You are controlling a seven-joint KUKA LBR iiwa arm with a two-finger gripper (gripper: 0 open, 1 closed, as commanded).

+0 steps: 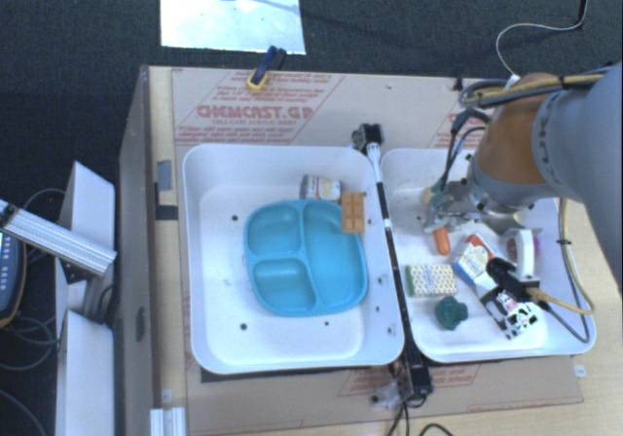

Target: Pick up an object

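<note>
My gripper [437, 213] is low in the right bin [409, 171], near its upper left part, under the grey arm with the orange band [508, 144]. Just below the gripper lies a small orange object [443, 241]. To its right is a white, red and blue box [471, 260]. Further down the bin lie a pale dotted block [430, 279], a dark green lump [450, 312] and a black-and-white item [512, 305]. A white roll-like object [523, 249] rests by the right wall.
The left bin [209, 327] holds a blue divided plate [305, 257], a small can [320, 188] and a brown wafer [352, 212]. A black bar [382, 200] runs along the divide between the bins. Cables [569, 273] trail over the right bin's edge.
</note>
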